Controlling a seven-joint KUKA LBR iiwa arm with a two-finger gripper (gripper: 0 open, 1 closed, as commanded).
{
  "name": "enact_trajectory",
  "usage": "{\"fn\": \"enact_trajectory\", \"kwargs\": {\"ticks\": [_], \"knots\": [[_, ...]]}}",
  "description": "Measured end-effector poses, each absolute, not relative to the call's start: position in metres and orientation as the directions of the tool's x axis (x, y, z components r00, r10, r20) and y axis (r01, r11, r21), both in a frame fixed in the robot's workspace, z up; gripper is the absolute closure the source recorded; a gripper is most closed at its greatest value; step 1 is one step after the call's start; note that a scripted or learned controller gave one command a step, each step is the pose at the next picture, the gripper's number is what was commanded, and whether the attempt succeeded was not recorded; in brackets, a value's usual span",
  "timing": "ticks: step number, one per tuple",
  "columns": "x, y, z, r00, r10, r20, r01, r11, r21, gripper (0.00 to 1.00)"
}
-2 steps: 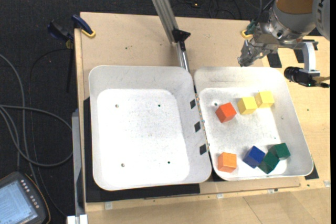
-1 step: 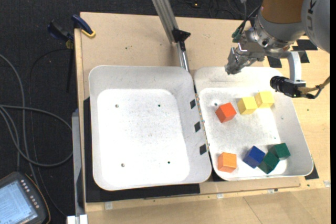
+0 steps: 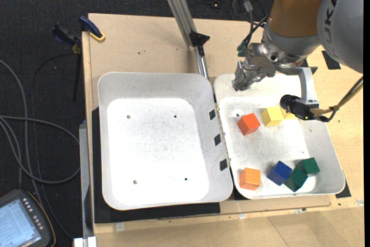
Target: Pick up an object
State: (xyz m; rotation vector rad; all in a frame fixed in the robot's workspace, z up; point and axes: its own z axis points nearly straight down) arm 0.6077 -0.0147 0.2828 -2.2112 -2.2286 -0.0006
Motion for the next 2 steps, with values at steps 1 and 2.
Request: {"fn": "enact_trajectory", "kwargs": {"ticks": [1, 2], "knots": [[0.587, 0.025, 0.277, -0.007, 1.0, 0.002, 1.0, 0.007, -0.003, 1.0], [0.563, 0.073, 0.273, -0.008, 1.0, 0.002, 1.0, 0.008, -0.003, 1.0]]}}
